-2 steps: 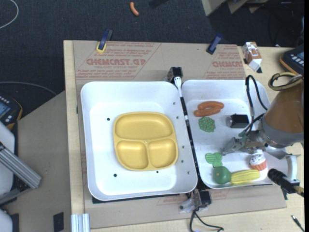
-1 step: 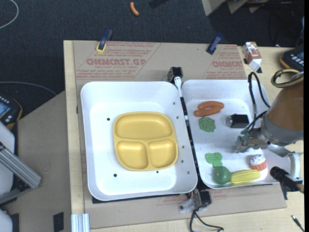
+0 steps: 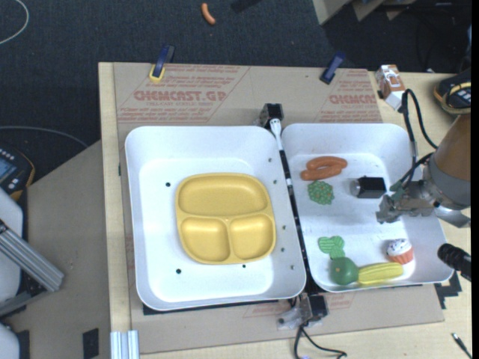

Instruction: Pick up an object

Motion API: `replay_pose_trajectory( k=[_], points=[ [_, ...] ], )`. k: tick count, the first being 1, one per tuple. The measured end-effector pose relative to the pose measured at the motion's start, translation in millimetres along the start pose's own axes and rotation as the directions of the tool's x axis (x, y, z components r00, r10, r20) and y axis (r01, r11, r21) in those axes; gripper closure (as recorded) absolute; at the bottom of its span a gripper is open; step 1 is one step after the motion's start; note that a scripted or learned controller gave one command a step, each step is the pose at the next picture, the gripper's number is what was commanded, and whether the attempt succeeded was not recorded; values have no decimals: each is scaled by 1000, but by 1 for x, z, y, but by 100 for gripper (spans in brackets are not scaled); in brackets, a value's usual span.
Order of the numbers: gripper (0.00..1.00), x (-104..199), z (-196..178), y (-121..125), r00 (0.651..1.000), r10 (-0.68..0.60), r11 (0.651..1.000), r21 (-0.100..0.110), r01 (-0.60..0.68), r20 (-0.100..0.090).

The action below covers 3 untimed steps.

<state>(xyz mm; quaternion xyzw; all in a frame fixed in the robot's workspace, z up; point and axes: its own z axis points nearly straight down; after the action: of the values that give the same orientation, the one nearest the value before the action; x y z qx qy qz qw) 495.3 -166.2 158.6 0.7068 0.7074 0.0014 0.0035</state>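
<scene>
The right bin (image 3: pixel 352 137) holds several toy foods. Two orange sausages (image 3: pixel 323 167) lie near its back, with a dark green broccoli piece (image 3: pixel 321 193) just in front of them. Along the front are a light green leafy piece (image 3: pixel 330 244), a green apple (image 3: pixel 344 271), a yellow corn cob (image 3: pixel 380 274) and a small cupcake (image 3: pixel 400 251). My gripper (image 3: pixel 389 209) hangs low over the bin's right side, behind the cupcake and to the right of the broccoli. I see nothing between its tips.
The left bin (image 3: pixel 150 223) holds a yellow divided plate (image 3: pixel 224 217). A black divider strip (image 3: pixel 286 178) runs between the bins. Cardboard (image 3: pixel 187 88) lies under both bins, with clamps at its back edge.
</scene>
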Motion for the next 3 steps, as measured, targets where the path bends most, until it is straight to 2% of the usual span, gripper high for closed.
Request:
replay_pose_trajectory(
  k=[1,2,3],
  points=[
    [100,0,-64,6,1000,-1,1000,-1,1,0],
    [100,0,-66,6,1000,0,1000,4,0,-1],
    [100,54,-57,25,1000,-5,1000,8,5,-5]
  ],
)
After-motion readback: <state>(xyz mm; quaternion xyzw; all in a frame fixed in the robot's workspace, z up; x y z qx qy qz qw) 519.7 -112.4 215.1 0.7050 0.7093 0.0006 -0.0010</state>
